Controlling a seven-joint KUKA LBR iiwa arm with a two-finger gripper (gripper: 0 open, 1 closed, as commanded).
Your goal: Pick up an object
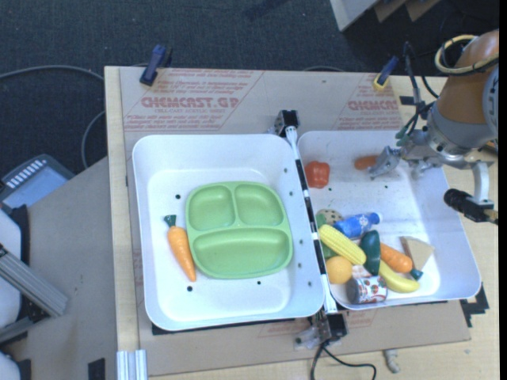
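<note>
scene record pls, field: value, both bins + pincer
left bin: green tray, carrot beside its left edge
right bin: pile at front with corn, blue bottle, banana, orange, can
back of right bin: red item by the divider, small orange item
pincer: low over back of right bin, next to the small orange item
held: nothing seen between fingers

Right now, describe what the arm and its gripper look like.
The arm is a rounded grey body with a broad orange band near the top right. Dark cables loop around it, one of them yellowish. The gripper is a small grey metal piece at the arm's tip.
</note>
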